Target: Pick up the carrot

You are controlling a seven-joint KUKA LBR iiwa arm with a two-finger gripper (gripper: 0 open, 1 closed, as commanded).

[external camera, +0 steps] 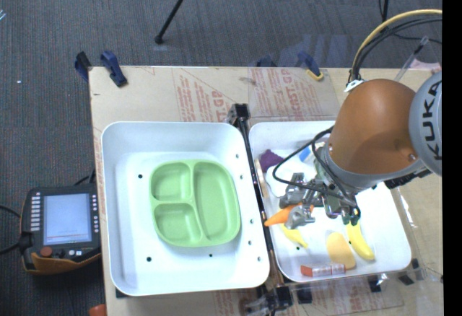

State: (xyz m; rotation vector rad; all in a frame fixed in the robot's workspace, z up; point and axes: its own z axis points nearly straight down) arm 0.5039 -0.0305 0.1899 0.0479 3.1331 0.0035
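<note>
One carrot (pixel 277 218) matters here, and I see it as an orange sliver at the left edge of the right bin (pixel 401 234), its long axis running roughly left to right with a slight tilt. My claw (pixel 303 212) sits at its right end, touching or just over it; I judge the fingers may be around that end, but whether they are spread or closed I cannot tell. Just beyond lie a banana (pixel 361 242) and a purple thing (pixel 270 159); the left bin (pixel 115 163) holds a green tray (pixel 195 203).
</note>
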